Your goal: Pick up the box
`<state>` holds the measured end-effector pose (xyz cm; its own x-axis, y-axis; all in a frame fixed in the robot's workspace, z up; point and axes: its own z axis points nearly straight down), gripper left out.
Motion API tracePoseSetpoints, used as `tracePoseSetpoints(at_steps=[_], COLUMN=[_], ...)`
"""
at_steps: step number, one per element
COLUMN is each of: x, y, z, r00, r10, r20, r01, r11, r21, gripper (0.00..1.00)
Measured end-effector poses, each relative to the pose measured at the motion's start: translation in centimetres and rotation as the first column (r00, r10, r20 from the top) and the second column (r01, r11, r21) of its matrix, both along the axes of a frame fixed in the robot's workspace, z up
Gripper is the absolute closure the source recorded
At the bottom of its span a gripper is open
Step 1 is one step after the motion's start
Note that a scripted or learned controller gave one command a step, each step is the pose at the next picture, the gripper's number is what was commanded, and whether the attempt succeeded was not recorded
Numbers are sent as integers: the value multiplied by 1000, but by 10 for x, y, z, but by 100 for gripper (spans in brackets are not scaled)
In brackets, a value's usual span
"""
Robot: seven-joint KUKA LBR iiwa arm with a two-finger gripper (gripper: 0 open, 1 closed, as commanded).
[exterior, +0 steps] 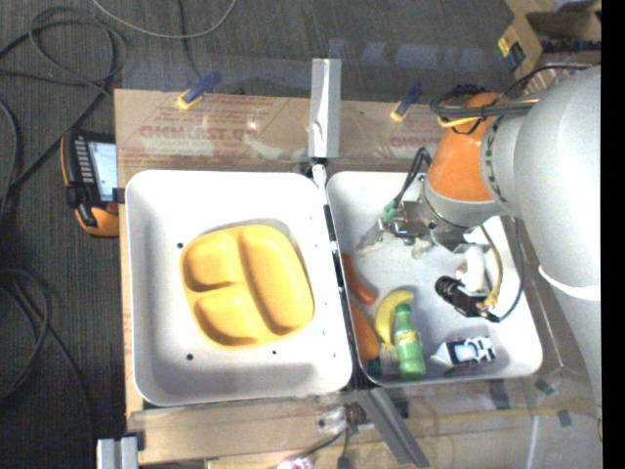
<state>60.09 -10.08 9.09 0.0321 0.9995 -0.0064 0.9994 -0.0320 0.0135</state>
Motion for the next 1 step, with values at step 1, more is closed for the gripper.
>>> tracePoseSetpoints(at_steps=[1], x=[1], y=[1], z=[10], r00=[1000], r10=[0], r20=[3], r01=[0], r11=[1000], r21=[3], gripper=[100])
